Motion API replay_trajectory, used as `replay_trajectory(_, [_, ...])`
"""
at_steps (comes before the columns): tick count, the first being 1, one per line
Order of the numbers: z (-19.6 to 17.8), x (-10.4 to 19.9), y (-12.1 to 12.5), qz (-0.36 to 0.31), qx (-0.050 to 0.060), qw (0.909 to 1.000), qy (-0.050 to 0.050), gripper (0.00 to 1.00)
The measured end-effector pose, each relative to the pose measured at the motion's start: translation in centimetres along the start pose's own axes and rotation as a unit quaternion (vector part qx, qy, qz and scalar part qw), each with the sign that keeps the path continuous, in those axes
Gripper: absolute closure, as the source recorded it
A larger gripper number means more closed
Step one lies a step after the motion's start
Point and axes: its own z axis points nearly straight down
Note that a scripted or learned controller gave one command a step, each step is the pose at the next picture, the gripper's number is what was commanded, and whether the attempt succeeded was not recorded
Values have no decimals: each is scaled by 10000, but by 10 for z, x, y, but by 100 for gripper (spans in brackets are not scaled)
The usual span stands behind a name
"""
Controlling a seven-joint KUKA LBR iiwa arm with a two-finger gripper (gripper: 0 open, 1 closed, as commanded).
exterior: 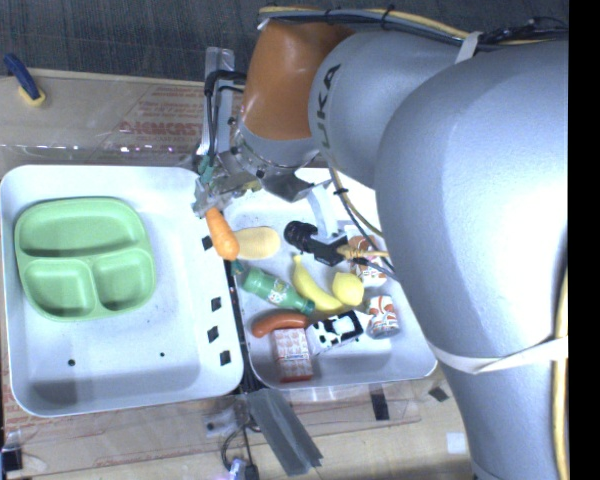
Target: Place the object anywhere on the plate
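Gripper [212, 193]: closed on carrot [220, 233], lifted over bin divider for clearance | Target: green plate [80, 258], left bin [110, 368], to be reached leftward

Gripper [211, 190] sits over the divide between the two bins, an orange carrot [220, 234] directly beneath its tip; finger state not discernible. Green sectioned plate [82, 256] lies in the left bin [110, 378], well apart from the carrot. Right bin [400, 363] holds a banana [313, 285], green bottle [265, 286], sausage [278, 321] and a pale potato-like item [259, 242]
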Motion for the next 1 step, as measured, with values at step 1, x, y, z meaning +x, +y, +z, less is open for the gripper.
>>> replay_trajectory(1, [1,55,2,-573,12,9984,0,100])
